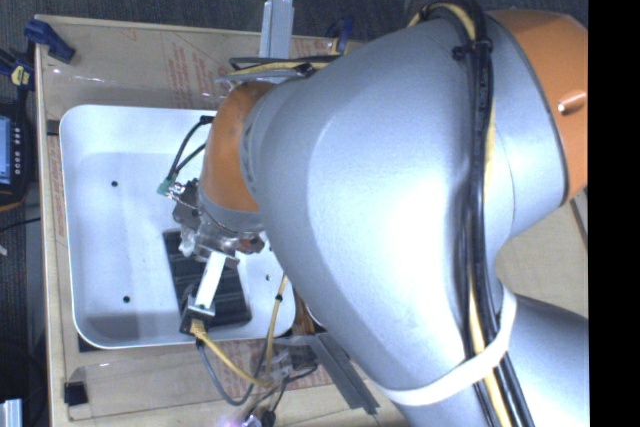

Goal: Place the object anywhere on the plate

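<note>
The grey arm with its orange band (225, 140) reaches over the left white bin (110, 215), and its bulk hides the whole right side of the bench. My gripper (213, 243) hangs low over the bin's near right part, seen from behind the wrist. Directly under it a flat black ribbed thing (235, 300) lies on the bin floor near the front wall. Whether the gripper touches it is hidden.
The left bin's floor is bare white on its left half, with two small dark dots (114, 183). Its front wall (130, 335) runs close below the black thing. A blue clamp (45, 37) sits at the bench's far left corner.
</note>
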Tool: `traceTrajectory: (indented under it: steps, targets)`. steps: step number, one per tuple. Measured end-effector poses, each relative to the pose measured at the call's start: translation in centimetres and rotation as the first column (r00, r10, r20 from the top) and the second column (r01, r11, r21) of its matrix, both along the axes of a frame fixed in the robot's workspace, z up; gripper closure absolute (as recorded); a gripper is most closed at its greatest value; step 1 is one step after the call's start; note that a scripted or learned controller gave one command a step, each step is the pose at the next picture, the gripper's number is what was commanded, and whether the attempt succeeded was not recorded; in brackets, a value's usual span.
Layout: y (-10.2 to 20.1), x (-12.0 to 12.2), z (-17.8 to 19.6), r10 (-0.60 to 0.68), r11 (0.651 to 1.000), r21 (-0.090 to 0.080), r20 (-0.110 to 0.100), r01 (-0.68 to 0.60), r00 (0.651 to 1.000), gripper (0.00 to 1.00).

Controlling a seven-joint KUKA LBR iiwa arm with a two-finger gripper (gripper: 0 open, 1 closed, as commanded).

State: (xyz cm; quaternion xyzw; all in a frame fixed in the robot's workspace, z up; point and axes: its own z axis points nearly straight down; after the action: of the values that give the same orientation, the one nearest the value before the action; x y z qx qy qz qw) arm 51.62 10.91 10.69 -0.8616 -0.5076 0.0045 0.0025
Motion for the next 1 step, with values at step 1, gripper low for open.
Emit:
traceTrajectory:
  steps: [1]
  targets:
    - [-0.01,0.01,0.01,0.0,1.0,0.0,0.0,0.0,1.0,0.0]
